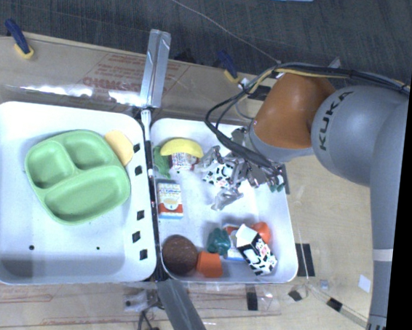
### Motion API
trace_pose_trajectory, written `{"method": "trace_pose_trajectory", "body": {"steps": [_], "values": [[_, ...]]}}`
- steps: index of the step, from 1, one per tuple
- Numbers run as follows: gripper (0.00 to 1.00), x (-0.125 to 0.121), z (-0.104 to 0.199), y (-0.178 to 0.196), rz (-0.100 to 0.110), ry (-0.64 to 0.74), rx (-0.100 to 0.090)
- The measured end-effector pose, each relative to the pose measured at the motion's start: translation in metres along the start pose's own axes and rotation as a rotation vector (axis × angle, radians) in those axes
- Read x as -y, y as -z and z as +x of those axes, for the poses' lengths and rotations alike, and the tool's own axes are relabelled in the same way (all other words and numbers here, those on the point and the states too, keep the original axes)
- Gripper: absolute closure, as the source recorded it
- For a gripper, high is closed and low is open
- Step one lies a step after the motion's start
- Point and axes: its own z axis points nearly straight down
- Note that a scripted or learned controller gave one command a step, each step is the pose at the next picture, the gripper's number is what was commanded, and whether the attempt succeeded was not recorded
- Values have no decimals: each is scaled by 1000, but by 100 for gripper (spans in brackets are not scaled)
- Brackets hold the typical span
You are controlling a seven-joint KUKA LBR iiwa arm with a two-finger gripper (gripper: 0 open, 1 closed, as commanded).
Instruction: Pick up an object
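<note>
Fingers (pixel 226 193) of the gripper (pixel 234 189) hang low in the right bin (pixel 287 228), but whether they are parted or closed I cannot tell — metal and cables blur together there. Just to their left, touching or nearly so, sits a black-and-white cow toy (pixel 218 172). Further left lies a small orange-and-white carton (pixel 169 198), and above it a yellow banana (pixel 182 148). Below the fingers rest a teal toy (pixel 219 240) and a second cow-patterned toy (pixel 257 252); further on, a brown ball (pixel 179 253) beside an orange block (pixel 209 265). Farthest off — in the left bin (pixel 7 249) — a green divided plate (pixel 78 174) and a yellow piece (pixel 119 145).
</note>
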Motion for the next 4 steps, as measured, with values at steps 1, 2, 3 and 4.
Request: {"method": "trace_pose_trajectory", "body": {"steps": [1,2,3,4], "values": [[0,-56,-9,-7,-4,-30,-2],[0,-78,20,-7,-3,0,-3],[100,-76,18,5,3,4,1],[100,-55,-37,-2,0,-50,1]]}}
